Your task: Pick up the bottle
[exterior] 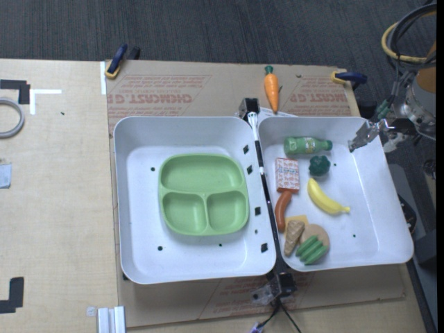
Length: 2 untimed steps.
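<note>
the bottle point(306, 145) is laid on its side at the far end of the right bin point(374, 245), clear of the broccoli point(319, 164). the end effector point(365, 135) is poised over the bin's far right rim with nothing held; how far it is open cannot be told.

place: robotics lab, test bench | floor: dark grey carpet point(208, 12) across the top of the frame | bench: cardboard sheet point(173, 89) held by blue clamps point(116, 60) at its upper corners; black tape marks point(14, 89) at far left | props: two white bins point(132, 207); toy food inside | cabling: looped cables point(409, 37) at upper right
</note>
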Tool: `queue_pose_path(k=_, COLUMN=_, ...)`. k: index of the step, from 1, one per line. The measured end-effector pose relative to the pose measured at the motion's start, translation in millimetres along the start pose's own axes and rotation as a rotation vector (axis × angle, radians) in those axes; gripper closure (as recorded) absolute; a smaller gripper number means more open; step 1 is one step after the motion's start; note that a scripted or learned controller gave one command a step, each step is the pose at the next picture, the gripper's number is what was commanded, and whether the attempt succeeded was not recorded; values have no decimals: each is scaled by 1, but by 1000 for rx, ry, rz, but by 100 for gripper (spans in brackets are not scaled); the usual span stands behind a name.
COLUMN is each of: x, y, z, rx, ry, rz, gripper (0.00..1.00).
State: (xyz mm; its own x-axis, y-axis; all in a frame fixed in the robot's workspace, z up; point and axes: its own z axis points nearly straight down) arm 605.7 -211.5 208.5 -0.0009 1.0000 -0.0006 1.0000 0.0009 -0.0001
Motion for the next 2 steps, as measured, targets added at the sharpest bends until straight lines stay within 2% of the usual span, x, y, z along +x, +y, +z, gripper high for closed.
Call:
queue_pose_path(k=1, x=0, y=1, z=-10, rx=-2, ry=-2, rz=-3, gripper=100)
queue_pose_path(k=2, x=-11, y=-73, z=-64, rx=0, ry=-1, rz=23, gripper=100)
